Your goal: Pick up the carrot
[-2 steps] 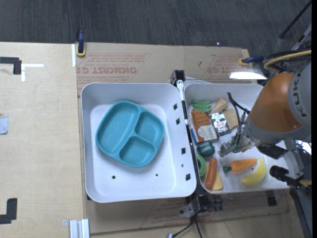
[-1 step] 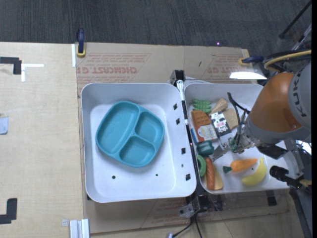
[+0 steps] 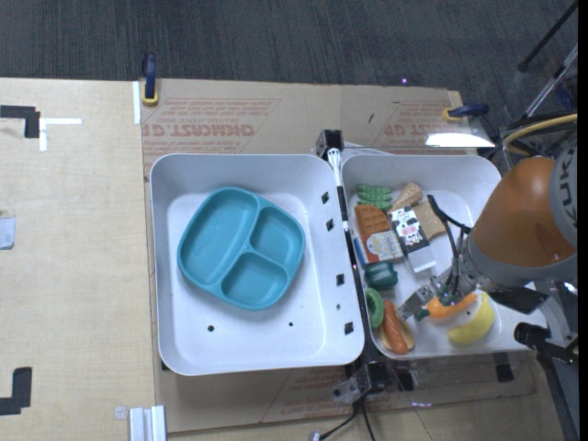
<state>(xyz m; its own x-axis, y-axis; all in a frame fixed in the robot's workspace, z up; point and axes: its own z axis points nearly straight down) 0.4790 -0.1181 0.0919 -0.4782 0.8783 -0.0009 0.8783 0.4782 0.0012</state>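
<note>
Cardboard-topped bench (image 3: pixel 83 274), two white bins. You see one carrot (image 3: pixel 396 329) lying near the front edge of the right bin (image 3: pixel 418 165), beside a green piece (image 3: pixel 375 307). Gripper (image 3: pixel 432 299) sits low just right of the carrot, near an orange piece (image 3: pixel 452 308) and a yellow piece (image 3: pixel 471 324); finger opening cannot be told. Left bin (image 3: pixel 184 168): one blue three-compartment plate (image 3: pixel 242 247).
</note>
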